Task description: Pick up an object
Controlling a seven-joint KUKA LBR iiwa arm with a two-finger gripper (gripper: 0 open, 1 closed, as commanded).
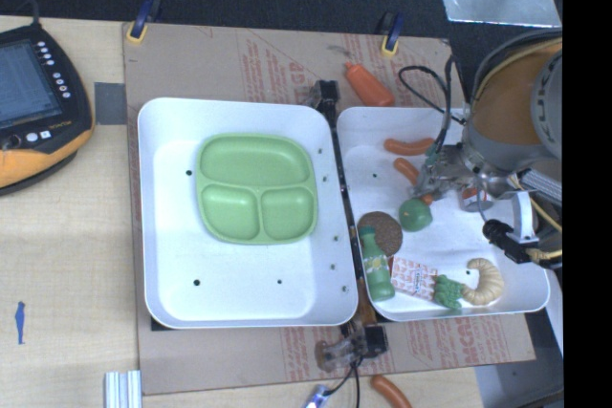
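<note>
Croissant point(485, 283) in right bin, green ball point(416, 215) just below tool point(442, 179)

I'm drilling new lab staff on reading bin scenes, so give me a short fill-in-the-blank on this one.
1. The green divided plate lies in the ____ bin.
2. That plate has ____ compartments.
3. The gripper is over the ____ bin.
4. The croissant lies near that bin's ____ right corner.

Missing words: left; three; right; lower
</note>
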